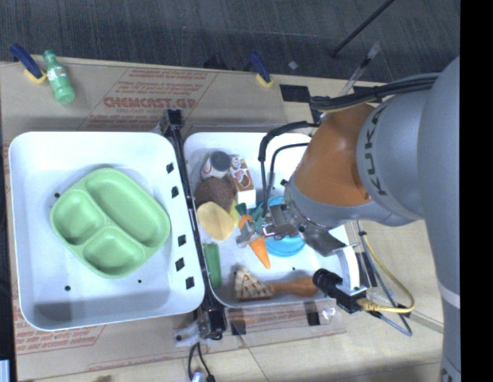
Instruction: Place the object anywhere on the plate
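**Gripper down among the toys, plate waiting in the other bin**

Camera view: the gripper (266, 231) sits low in the right bin (326, 146), just above the carrot (260, 252), which points toward the bin's near edge. Its grip state I cannot tell. The green plate (111, 221) lies in the left bin (24, 213), well apart.

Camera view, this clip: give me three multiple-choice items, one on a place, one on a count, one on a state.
1. Where does the green plate lie?
A. in the left bin
B. in the right bin
C. on the cardboard outside the bins

2. How many compartments does the plate have?
A. one
B. three
C. five

3. What lies on the plate?
A. the carrot
B. the bottle
C. nothing

Key: 1 A, the plate sits inside the left bin's white walls. 2 B, ridges split it into three hollows. 3 C, its surface is bare green; the carrot lies in the right bin near the end effector, and the bottle stands on the cardboard.
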